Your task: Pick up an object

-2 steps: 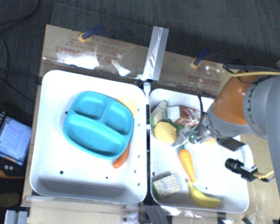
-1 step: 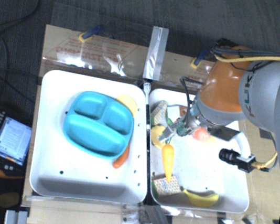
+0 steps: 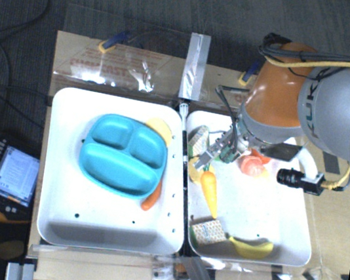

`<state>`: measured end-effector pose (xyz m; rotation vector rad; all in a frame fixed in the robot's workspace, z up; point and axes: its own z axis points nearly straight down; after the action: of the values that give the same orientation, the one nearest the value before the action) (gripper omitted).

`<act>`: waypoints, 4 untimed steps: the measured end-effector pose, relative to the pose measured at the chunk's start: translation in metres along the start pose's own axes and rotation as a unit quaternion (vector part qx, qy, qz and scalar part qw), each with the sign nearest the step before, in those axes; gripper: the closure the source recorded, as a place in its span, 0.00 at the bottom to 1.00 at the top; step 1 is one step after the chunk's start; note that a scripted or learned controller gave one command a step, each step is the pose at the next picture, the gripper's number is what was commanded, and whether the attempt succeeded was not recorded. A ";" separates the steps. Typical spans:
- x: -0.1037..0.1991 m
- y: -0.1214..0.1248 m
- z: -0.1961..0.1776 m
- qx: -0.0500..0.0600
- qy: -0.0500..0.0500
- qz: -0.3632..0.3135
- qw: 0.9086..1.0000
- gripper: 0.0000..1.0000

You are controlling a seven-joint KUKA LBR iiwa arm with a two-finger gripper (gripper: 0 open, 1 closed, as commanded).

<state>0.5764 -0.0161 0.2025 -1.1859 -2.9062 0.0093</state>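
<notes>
My gripper (image 3: 206, 158) hangs low over the upper left part of the right bin (image 3: 282, 217). Just below it lies an orange carrot (image 3: 209, 187), pointing toward the front. It is not clear whether the gripper touches the carrot's top end. A red tomato-like piece (image 3: 254, 165) lies to the right of the gripper. A greenish speckled item (image 3: 196, 139) rests against the bin's left wall beside it. Near the front edge lie a yellow banana (image 3: 251, 247) and a checkered waffle-like piece (image 3: 208, 230).
The left bin (image 3: 57, 209) holds a blue compartment plate (image 3: 123, 154), with a pale yellow piece (image 3: 160, 127) at its upper right and an orange stick (image 3: 152, 199) poking out at its lower right. The grey arm (image 3: 326, 108) with its orange band covers the right bin's back corner.
</notes>
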 end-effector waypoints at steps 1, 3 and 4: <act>0.000 0.000 0.000 0.000 0.000 0.000 1.000 0.00; -0.028 -0.054 0.021 0.000 0.001 0.025 1.000 0.00; -0.045 -0.082 0.114 -0.004 -0.004 0.150 0.989 0.00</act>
<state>0.5505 -0.1069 0.0889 -1.6148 -2.7053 0.0036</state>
